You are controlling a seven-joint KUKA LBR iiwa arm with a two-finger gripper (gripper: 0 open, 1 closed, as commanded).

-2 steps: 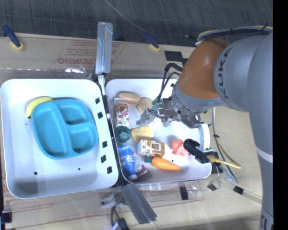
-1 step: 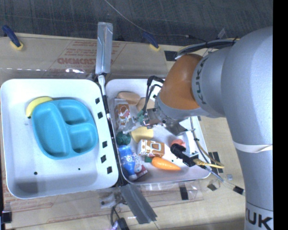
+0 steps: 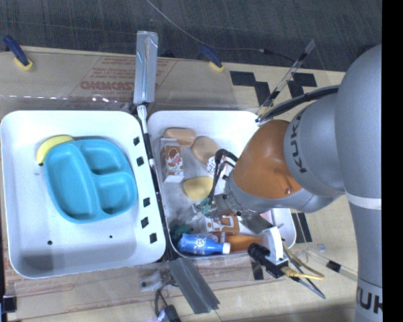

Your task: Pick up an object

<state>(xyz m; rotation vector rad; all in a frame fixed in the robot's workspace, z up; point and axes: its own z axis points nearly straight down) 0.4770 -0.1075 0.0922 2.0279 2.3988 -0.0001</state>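
Observation:
The right bin (image 3: 208, 119) holds several small things: a tan bread-like piece (image 3: 179, 136), a round beige piece (image 3: 204, 149), a red and white packet (image 3: 172, 162), a yellow piece (image 3: 197, 187), and a blue bottle (image 3: 201, 245) lying along the near wall with an orange thing (image 3: 245, 241) beside it. My gripper (image 3: 216, 213) reaches down into the near half of this bin, over a cluttered patch just above the blue bottle. The arm's orange band and grey wrist cover the gripper's tip.
The left bin (image 3: 20, 200) holds a blue divided tray (image 3: 91, 178) with a yellow thing (image 3: 54, 144) at its far left corner. A grey metal bar (image 3: 145, 66) stands at the divider between the bins. The arm's bulk covers the right bin's right side.

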